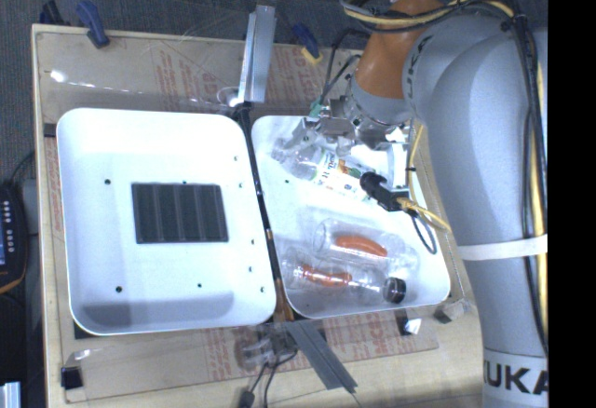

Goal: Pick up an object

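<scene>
Two shallow white bins are seen side by side on a pale wooden tabletop (140, 71), and the right bin (428, 290) is taken here as the landmark. The left bin (84, 173) lies just beside it, their rims nearly touching, and a dark ribbed grate (179, 212) is set in its floor.

The grey arm (484, 145) is reached in over the right bin's far rim, its orange band (386, 61) sitting above the wrist. The claw (321, 129) is lowered into the far corner of that bin, down among crumpled clear plastic (296, 153) — whether it is spread or pressed together cannot be told, since the tips are lost against the plastic.

Nearer the middle of the right bin, a white packet with small print (337, 171) is seen; the print is too small to be read. Toward the near side of the bin, a clear bottle with an orange thing inside (358, 245) is laid on its side, and just nearer still a second clear bottle with a dark cap (340, 278) is laid alongside it.

Red lettering is printed across the tabletop's edges, but it cannot be made out. On the arm's lower casing, beyond the right bin's near corner, the letters "KUKA" (514, 381) are read — the last letter partly cut off. Blue clamps (91, 22) are fixed at the tabletop's far edge.
</scene>
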Controlling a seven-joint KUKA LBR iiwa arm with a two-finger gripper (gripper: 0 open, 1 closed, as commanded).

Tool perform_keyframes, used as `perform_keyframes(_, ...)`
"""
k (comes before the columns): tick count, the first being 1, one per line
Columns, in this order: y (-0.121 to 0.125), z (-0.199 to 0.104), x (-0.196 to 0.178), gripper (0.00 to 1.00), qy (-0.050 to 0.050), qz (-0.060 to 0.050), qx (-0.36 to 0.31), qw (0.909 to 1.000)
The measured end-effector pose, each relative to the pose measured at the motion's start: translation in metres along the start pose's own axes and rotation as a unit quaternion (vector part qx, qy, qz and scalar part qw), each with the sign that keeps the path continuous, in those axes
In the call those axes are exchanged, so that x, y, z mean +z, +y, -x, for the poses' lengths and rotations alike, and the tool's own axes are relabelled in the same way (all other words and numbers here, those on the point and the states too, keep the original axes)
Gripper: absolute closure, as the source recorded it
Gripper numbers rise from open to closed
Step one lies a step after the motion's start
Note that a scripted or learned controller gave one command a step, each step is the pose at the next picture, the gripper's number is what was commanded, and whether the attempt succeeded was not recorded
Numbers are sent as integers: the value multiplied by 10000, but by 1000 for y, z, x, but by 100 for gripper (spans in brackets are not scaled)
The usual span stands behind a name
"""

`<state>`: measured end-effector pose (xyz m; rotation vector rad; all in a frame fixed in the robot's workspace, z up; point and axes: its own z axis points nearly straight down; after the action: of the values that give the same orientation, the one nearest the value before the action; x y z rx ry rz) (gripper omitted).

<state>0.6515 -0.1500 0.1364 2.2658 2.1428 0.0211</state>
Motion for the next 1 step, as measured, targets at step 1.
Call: perform_keyframes(1,7,29,44,0,37,-128,-926,9956)
